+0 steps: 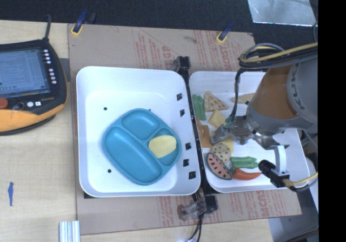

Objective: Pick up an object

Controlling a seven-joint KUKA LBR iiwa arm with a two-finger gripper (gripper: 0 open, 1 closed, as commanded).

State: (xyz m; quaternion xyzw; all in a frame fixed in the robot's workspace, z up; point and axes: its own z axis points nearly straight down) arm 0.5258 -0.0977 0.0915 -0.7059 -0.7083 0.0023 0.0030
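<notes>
Tool (226, 133) low in right bin (303, 173) among crowded toy food; finger state unclear. Risk: nudging neighbouring pieces, missed grasp.

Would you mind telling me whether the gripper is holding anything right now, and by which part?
It cannot be told. The gripper is down among the toy food in the right bin, with nothing visibly between its tips.

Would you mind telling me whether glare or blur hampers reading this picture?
Camera view: lighting is even and soft; the white bins look bright, though their contents stay legible; the arm hides part of the right bin; small toy foods near the hand look slightly soft.
</notes>
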